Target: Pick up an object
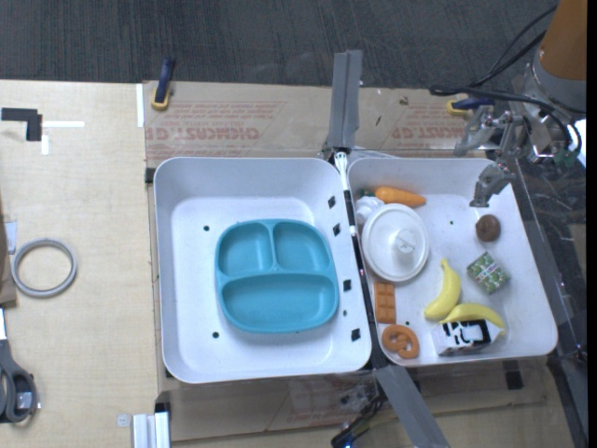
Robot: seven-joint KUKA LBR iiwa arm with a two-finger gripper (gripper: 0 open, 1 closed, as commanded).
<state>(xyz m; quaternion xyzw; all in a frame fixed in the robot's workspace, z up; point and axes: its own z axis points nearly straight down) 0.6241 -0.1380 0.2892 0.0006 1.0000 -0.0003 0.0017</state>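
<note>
My gripper (487, 187) hangs over the far right corner of the right bin (532, 278), with nothing seen in it. Just below it lies a small brown round fruit (487, 227). An orange carrot (399, 196) rests along the bin's far wall, beside a white lidded bowl (396, 243). Nearer the front are a green patterned cube (488, 273), two yellow bananas (446, 292), a black and white box (464, 336), an orange waffle strip (384, 300) and a pretzel (401, 341).
The left bin (182, 250) holds a blue divided plate (277, 275). On the wooden bench to the left lie a grey tape roll (42, 267) and scissors (14, 395). A blue and yellow clamp (165, 84) sits behind the bins.
</note>
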